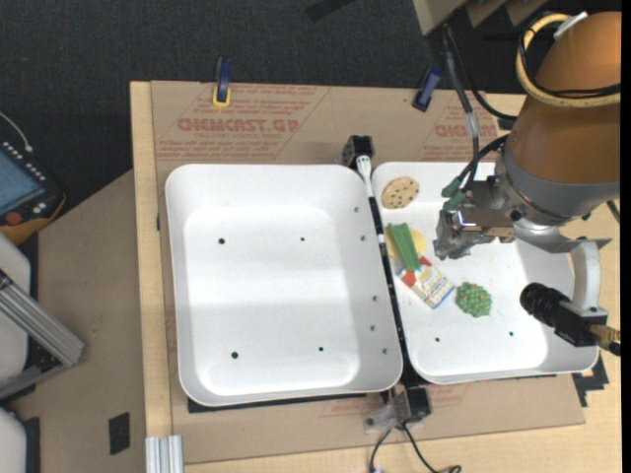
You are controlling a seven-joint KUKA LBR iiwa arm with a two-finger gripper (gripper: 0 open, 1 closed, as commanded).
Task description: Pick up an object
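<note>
Reaching in from the right of the camera view, the grey arm (567,156) with its orange band hangs over the right bin (493,358), and its hand (449,246) sits low above the bin's upper middle. Whether the hand is wide or narrow cannot be told from this slant, and nothing is seen held in it.

The objects all lie in the right bin, towards its left half. A round tan cookie with dark spots (398,193) rests near the bin's top left corner. Below it a green stick-shaped piece (402,243) lies just beside a yellow piece (419,240), both just left of the hand. Further down, a small white box with red and yellow print (430,285) lies tilted, and a green bumpy lump like broccoli (473,300) sits just to its right.

The left bin (187,264) stands beside it, the two rims touching along the middle. Both bins rest on a brown cardboard sheet (256,121) laid on the bench.
</note>
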